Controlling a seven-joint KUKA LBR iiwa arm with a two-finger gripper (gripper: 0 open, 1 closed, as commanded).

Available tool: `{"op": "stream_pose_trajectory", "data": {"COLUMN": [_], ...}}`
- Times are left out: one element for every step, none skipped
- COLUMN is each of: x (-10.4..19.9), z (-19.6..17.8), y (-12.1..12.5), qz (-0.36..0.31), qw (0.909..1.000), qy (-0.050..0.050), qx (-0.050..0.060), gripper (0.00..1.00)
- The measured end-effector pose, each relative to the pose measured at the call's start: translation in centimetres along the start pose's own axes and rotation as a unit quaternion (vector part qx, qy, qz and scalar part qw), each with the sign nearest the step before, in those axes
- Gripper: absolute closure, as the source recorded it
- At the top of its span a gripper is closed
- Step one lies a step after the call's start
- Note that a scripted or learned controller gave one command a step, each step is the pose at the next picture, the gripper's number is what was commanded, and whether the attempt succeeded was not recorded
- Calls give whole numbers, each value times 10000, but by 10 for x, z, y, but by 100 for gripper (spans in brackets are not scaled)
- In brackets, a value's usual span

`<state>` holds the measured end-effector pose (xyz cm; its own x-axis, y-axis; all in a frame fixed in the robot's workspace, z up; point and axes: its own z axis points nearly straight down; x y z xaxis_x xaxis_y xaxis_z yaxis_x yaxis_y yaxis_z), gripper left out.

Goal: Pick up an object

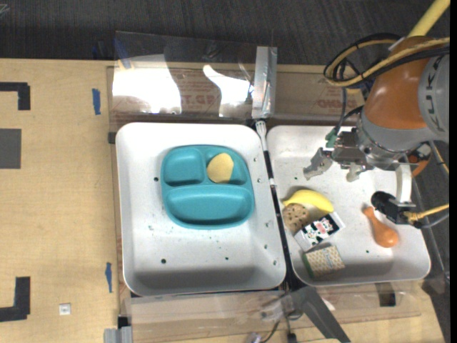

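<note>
hovering over right bin (421, 263), end effector (334, 164) with fingers spread apart, nothing between them. step in hand looks like approach, no grasp yet. candidates below: banana (308, 201) near bin's left wall, touching cookie (293, 216); patterned card (319, 230) and box (324, 259) just beside; orange pear-shaped toy (380, 229) apart at right. left bin (136, 213) holds teal tray (207, 186) with yellow ball (220, 167). next: descend onto banana, close.
</note>
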<state>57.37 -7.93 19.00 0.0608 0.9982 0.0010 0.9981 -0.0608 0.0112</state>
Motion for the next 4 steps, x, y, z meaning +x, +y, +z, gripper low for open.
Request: {"op": "stream_pose_trajectory", "data": {"x": [-36, -14, -14, -45], "z": [102, 102, 90, 104], "y": [-44, 2, 4, 52], "qz": [-643, -1108, -1103, -1791], "qw": [9979, 9938, 9939, 9838], "qy": [-10, -6, -16, -4], "qx": [21, 18, -19, 30], "gripper": [0, 0, 100, 100]}}
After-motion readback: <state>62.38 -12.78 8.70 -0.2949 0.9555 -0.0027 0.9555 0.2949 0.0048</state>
